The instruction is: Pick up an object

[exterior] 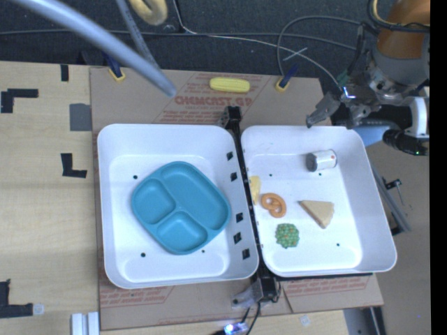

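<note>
Counter w/ two white bins: gripper (334, 112), finger state can't tell, hangs over right bin's (374, 208) back rim, nearest thing the small can (321, 160) just below-left.

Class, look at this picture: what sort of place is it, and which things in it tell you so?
Probably a robotics lab test bench: a robot arm reaches over two white bins, which hold a blue plate and toy food such as a pretzel, with loose cables behind.
</note>
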### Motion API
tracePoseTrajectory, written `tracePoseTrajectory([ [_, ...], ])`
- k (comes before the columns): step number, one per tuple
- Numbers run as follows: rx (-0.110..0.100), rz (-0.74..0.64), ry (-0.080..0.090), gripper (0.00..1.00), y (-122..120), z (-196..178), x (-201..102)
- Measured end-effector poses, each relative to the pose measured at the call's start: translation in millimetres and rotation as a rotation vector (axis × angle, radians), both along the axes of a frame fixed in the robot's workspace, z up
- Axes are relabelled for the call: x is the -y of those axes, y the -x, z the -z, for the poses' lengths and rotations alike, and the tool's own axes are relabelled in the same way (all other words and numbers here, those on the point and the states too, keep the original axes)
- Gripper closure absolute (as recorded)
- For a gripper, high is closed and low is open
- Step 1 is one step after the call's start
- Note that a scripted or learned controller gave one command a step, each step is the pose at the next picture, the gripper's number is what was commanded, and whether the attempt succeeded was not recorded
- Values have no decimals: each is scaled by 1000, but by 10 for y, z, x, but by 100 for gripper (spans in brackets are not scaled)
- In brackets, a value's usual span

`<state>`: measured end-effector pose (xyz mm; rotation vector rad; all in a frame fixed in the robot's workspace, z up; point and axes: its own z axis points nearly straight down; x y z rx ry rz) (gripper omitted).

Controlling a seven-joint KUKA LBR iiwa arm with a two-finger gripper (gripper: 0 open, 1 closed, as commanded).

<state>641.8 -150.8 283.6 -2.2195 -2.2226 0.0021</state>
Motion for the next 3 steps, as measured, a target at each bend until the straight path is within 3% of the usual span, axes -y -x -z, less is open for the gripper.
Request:
tracePoseTrajectory([
  [1, -5, 0, 0, 0, -48, 554, -91],
  [3, -6, 0, 0, 0, 86, 1517, -209],
])
